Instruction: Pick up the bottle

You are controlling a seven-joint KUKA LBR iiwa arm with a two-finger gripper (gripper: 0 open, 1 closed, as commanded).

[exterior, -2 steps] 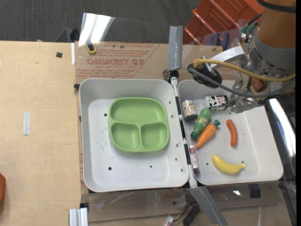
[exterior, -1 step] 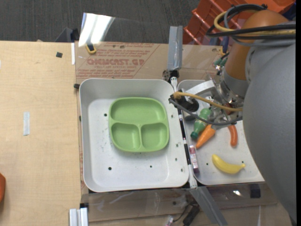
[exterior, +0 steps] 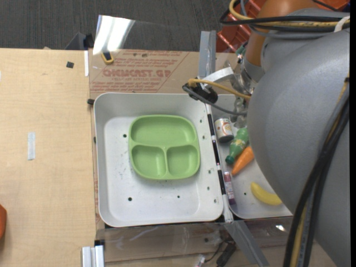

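Gripper point(exterior: 240, 96) sits over the far end of the right bin point(exterior: 245, 209), largely masked by the arm; whether its jaws are spread or pressed together, cannot tell. Green bottle point(exterior: 238, 143) lies in that bin, just nearer the camera than the jaws, apart from them. Can point(exterior: 223, 128) beside it, carrot point(exterior: 242, 160) touching, banana point(exterior: 266, 194) farther off. Green plate point(exterior: 164, 147) in left bin point(exterior: 101, 149).

A pale wooden bench point(exterior: 44, 149) meets dark grey carpeted floor point(exterior: 111, 4), with cardboard point(exterior: 144, 71) behind.

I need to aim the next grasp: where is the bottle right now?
The green bottle lies in the right bin, near its left wall, between the small can above and the carrot below.
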